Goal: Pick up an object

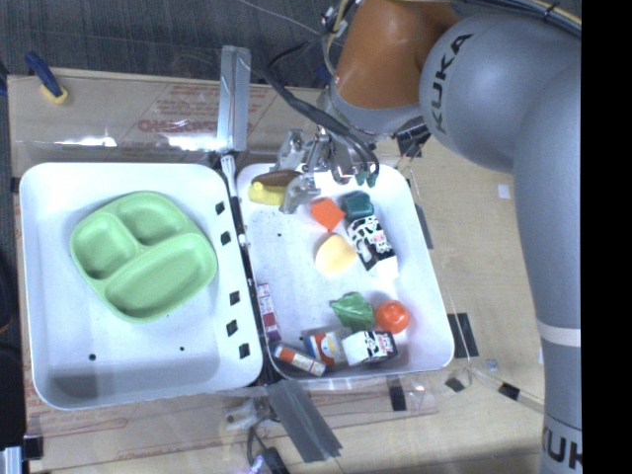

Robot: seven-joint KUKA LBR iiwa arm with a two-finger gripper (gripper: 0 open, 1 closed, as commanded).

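Note:
My gripper (314, 171) hangs low over the far end of the right bin (423, 294), under the arm's orange band. Just to its left a yellow piece (263, 194) with a brown piece (276, 178) on top lies in the bin's far left corner, close against the gripper. An orange piece (326, 213) and a teal piece (356, 205) lie just in front of the gripper. Further forward are a cow-patterned carton (371, 241) and a yellow lemon-like piece (336, 255). Nothing shows held in the gripper.
At the right bin's near end lie a green leafy piece (353, 310), a red-orange ball (393, 316), a cow-patterned can (372, 346), a small can (322, 346) and a tube (297, 360). The left bin (59, 363) holds a green divided plate (144, 253).

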